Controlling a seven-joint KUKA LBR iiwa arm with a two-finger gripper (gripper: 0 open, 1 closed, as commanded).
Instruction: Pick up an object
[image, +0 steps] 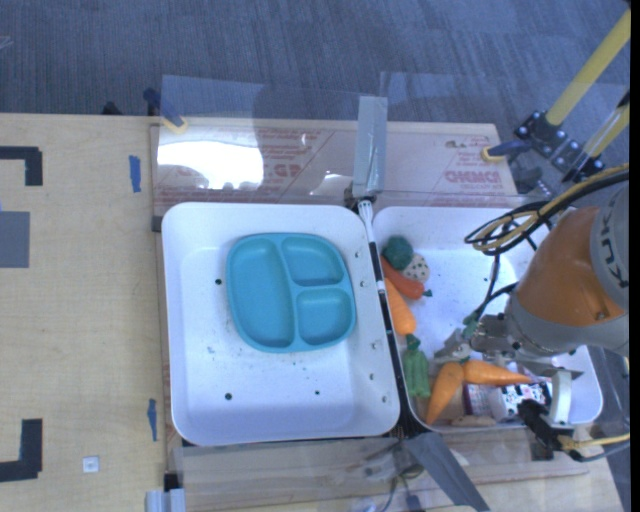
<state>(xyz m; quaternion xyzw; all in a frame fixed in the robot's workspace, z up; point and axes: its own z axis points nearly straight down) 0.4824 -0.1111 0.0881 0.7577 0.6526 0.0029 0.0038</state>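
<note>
My gripper hangs low over the near part of the right bin, under the orange wrist band. Just below it lies an orange toy carrot, pointing right; whether the gripper touches it I cannot tell. A second carrot leans beside it. Two more orange carrots lie along the bin's left wall. A dark green round piece and a spotted die sit at the far left corner. A green vegetable lies by the near carrots.
A labelled can lies on its side at the right bin's near edge. The left bin holds a blue divided plate. Cables loop over the right bin's far side. A clear panel stands behind both bins.
</note>
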